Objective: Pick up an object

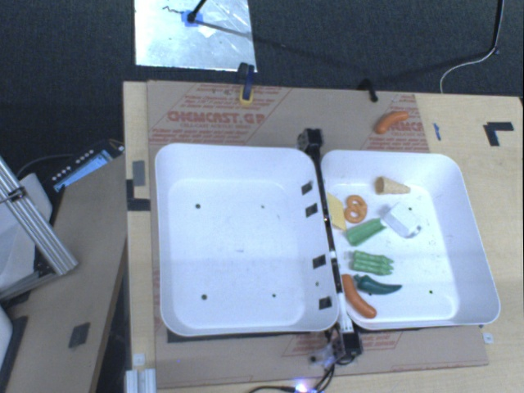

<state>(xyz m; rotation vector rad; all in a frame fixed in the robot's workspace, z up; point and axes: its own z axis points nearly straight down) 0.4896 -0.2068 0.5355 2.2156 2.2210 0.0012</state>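
Right bin (458,219) with pretzel (355,209), wedge (392,187) at 12 o'clock, sausage (359,295) at 7 o'clock, left bin (237,236) beside it

Two bins (237,158), eight toy foods (372,263)

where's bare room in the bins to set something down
The left bin has bare floor wall to wall. In the right bin, the strip along its right wall is free. It is crowded by the divider: pretzel, green beans, sausage, white block.
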